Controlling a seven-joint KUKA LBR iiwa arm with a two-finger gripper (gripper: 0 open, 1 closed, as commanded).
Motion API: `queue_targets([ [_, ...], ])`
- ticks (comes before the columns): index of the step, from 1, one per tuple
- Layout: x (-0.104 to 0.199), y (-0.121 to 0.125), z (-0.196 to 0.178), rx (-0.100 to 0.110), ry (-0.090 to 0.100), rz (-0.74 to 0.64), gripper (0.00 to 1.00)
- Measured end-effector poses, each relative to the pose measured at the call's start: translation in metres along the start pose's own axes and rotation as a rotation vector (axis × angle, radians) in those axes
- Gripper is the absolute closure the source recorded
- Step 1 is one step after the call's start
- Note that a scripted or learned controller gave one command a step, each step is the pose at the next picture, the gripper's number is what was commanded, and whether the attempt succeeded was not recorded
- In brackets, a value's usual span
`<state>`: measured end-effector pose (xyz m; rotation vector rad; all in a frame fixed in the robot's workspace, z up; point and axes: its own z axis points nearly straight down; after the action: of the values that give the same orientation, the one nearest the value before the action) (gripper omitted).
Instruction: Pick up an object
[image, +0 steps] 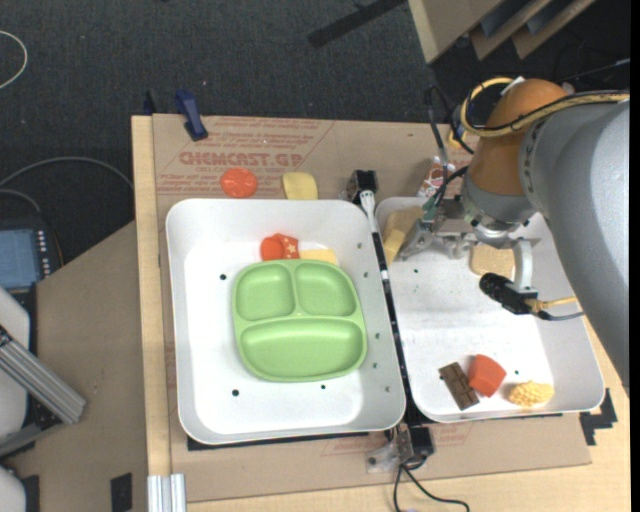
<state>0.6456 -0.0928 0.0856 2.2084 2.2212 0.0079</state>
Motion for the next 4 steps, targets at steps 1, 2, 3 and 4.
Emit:
queue_targets([
  [1, -0.044, 0.022, 0.001, 0.006, 0.0, 0.007, 0.0],
  [2, -0.092, -0.048, -0.061, 0.013, 0.002, 0.012, 0.0],
  [3, -0.119, -0.008, -0.001, 0.006, 0.0, 0.004, 0.0],
  [4, -0.125, -0.016, -0.001, 0.005, 0.012, 0.001, 0.0],
])
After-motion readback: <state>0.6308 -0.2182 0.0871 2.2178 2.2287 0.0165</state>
